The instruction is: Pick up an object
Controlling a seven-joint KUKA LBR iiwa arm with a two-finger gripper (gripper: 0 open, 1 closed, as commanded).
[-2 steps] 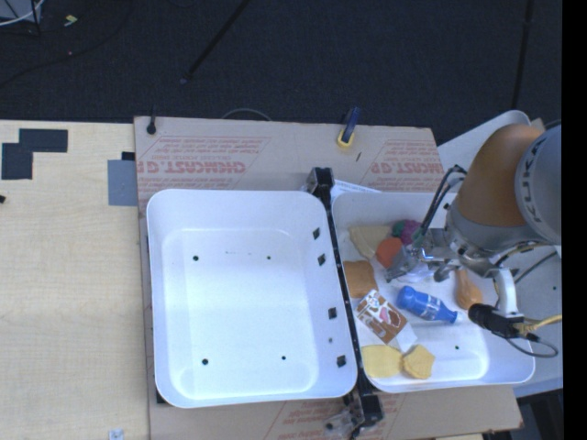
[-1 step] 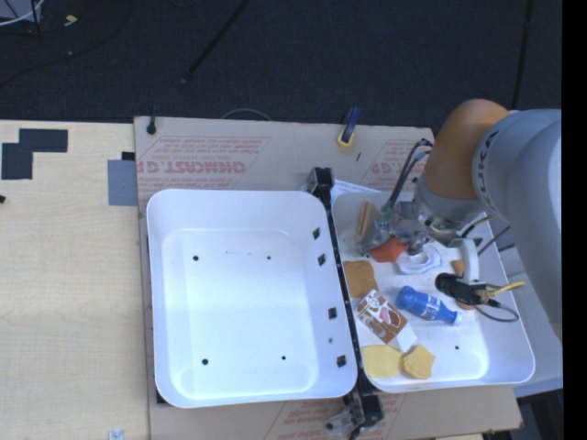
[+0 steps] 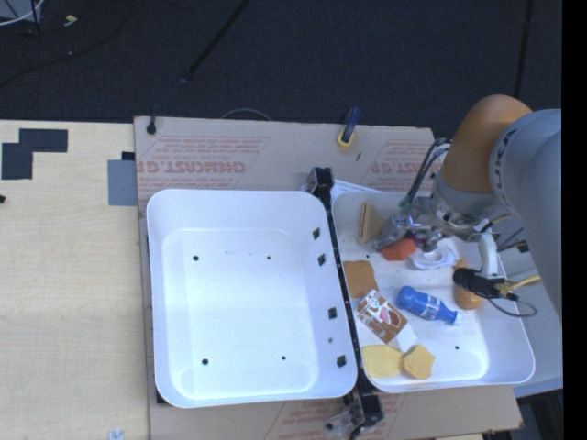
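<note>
Pale wooden counter (image 3: 64,291) bearing a printed brown cardboard sheet (image 3: 238,159), two shallow white plastic bins side by side on it, left (image 3: 170,291) and right (image 3: 500,360).

Two white bins: left bin (image 3: 174,246) with small dark dots on its floor; right bin (image 3: 500,356) likewise white. Bottle (image 3: 426,305), blue with a paler blue cap end. Packet (image 3: 381,314), white with brown and red print. Two pale yellow pieces (image 3: 399,362), one slightly more orange. Tan slab (image 3: 359,277). Red-orange block (image 3: 399,248) beside a white ring (image 3: 431,259). Arm (image 3: 537,181), grey with an orange band (image 3: 481,145). Cardboard (image 3: 248,159), light brown with reversed red lettering. Clamp (image 3: 348,128), blue with yellow base. Bench (image 3: 64,291), pale wood with dark grey patches.
</note>
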